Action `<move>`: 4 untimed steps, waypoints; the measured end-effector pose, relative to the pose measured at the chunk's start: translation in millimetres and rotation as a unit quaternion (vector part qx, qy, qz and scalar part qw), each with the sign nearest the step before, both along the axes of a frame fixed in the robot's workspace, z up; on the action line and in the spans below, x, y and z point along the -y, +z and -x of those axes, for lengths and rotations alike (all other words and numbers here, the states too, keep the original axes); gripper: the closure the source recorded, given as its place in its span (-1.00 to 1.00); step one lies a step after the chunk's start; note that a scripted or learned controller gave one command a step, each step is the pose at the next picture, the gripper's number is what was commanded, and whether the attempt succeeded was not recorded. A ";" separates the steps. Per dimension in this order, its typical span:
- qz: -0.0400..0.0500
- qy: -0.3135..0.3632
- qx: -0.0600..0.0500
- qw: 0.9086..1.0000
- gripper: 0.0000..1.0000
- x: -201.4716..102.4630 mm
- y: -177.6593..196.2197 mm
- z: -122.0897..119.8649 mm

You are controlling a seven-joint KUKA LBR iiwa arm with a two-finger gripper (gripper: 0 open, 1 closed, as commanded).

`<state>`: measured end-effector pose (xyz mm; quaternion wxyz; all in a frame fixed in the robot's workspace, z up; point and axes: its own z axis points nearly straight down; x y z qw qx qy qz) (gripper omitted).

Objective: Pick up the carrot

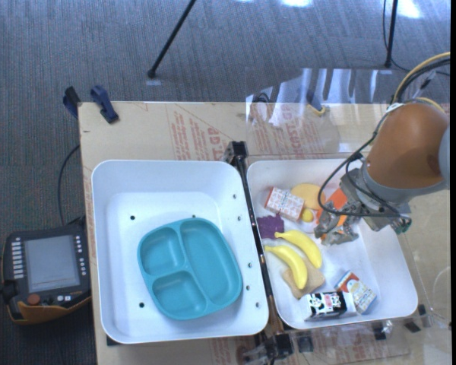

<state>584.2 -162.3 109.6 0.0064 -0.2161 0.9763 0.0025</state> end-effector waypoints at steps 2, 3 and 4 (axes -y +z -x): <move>0.001 -0.175 -0.005 0.985 -1.00 -30.4 57.3 -17.4; 0.001 -0.189 -0.004 0.982 -1.00 -42.4 -18.6 20.6; 0.000 -0.187 -0.003 0.982 1.00 -43.9 -7.5 18.9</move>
